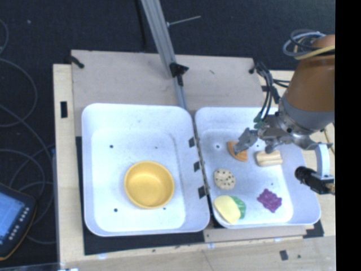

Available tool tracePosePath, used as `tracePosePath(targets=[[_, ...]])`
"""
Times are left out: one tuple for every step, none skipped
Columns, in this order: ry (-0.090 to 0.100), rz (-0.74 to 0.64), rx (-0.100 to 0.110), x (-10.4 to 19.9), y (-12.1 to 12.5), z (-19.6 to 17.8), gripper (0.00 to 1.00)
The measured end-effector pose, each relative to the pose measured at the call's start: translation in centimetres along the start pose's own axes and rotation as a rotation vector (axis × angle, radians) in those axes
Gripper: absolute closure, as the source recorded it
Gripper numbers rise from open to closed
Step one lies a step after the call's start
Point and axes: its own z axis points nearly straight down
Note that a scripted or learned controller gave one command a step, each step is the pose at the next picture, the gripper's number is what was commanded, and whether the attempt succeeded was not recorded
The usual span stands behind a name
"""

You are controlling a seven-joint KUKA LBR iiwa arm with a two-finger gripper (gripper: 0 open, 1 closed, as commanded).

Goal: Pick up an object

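My gripper (pixel 259 144) hangs over the right bin (pixel 299 208), fingers spread open with nothing between them. Its left finger (pixel 245 140) sits just over a small orange piece (pixel 238 152). A cream block (pixel 268 158) lies just below the right finger (pixel 274 146). Further toward the front are a speckled cookie (pixel 224 178), a yellow and green piece (pixel 229 208) at the bin's front corner, and a purple bunch of grapes (pixel 269 200).
A yellow bowl (pixel 149 183) sits in the left bin (pixel 101 129). A metal pole (pixel 163 38) slants down to the ridge between the two bins. A black fitting (pixel 310 178) juts over the right bin's right rim.
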Motion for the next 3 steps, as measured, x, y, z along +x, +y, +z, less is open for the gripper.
tracePosePath(targets=[[0.0, 0.003, 0.0, 0.0, 0.0, 0.0, 0.0], [-0.001, 0.007, 0.006, 0.4, 0.8, 5.0, 0.0], [-0.001, 0.004, 0.008, -0.4, -0.1, 10.6, 0.0]])
